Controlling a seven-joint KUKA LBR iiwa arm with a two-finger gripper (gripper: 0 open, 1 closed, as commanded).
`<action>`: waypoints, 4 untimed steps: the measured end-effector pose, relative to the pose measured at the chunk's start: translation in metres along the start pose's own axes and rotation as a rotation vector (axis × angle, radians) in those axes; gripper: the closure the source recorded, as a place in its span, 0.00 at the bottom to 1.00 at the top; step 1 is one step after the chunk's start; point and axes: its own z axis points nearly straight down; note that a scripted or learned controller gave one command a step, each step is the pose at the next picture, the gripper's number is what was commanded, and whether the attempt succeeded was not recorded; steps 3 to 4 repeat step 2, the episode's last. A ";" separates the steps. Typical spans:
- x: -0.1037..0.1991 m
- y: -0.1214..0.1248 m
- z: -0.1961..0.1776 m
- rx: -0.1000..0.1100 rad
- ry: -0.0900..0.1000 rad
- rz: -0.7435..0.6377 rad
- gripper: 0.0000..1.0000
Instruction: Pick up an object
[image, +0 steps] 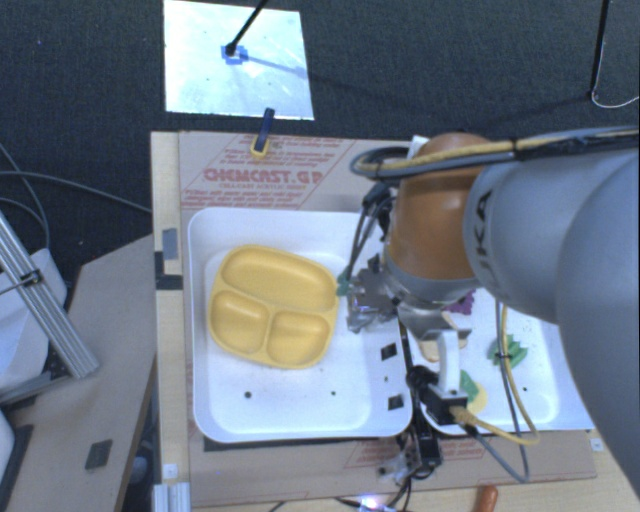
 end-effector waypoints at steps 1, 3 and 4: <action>-0.045 0.052 -0.118 -0.015 -0.002 0.007 1.00; 0.001 -0.004 -0.208 -0.009 0.004 -0.005 1.00; 0.001 -0.004 -0.208 -0.009 0.004 -0.005 1.00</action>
